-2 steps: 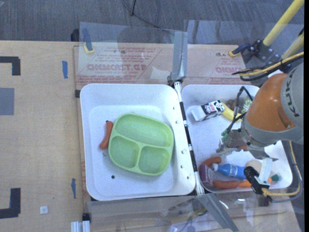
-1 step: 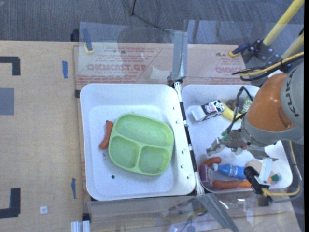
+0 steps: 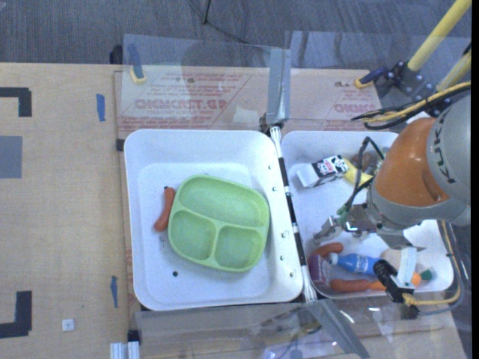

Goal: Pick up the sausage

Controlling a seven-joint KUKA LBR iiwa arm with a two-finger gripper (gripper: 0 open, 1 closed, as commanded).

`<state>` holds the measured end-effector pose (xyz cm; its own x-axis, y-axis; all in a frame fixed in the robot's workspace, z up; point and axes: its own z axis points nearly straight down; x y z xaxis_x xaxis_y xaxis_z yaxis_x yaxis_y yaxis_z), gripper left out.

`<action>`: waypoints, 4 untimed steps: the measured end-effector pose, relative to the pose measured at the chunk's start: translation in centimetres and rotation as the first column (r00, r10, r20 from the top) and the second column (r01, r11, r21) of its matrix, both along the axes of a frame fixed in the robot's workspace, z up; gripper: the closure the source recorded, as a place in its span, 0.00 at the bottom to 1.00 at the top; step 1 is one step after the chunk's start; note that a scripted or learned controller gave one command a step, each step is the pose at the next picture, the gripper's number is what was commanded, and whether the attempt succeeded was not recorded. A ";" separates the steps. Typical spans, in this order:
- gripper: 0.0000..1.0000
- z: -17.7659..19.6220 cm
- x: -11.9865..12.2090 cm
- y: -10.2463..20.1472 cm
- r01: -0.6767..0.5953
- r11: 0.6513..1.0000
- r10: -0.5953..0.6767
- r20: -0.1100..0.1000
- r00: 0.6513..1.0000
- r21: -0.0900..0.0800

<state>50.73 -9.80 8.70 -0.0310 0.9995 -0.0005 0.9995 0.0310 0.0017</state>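
An orange-red sausage (image 3: 164, 209) lies in the left bin (image 3: 202, 146), against the left rim of a green divided plate (image 3: 218, 221). Two more sausage-like red pieces lie in the right bin (image 3: 299, 144): one (image 3: 329, 249) near its left wall and one (image 3: 352, 283) by its front edge. My gripper (image 3: 334, 226) hangs low in the right bin, just above the nearer red piece. It stands open, and I see nothing between its fingers. The arm's orange band (image 3: 408, 174) hides the middle of that bin.
A white, black and yellow carton (image 3: 327, 169) lies at the back of the right bin. A blue bottle (image 3: 359, 263) lies between the two red pieces. Cables and a yellow pole (image 3: 441, 28) cross the back right. The bins' shared walls (image 3: 288, 215) stand close to the gripper's left.
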 end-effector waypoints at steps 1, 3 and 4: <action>1.00 1.1 0.2 -0.1 0.002 1.000 -0.002 0.006 1.000 -0.001; 0.00 0.0 -0.4 0.4 0.002 1.000 -0.002 0.003 1.000 0.000; 1.00 1.1 -0.3 0.2 0.006 1.000 -0.006 0.007 1.000 -0.002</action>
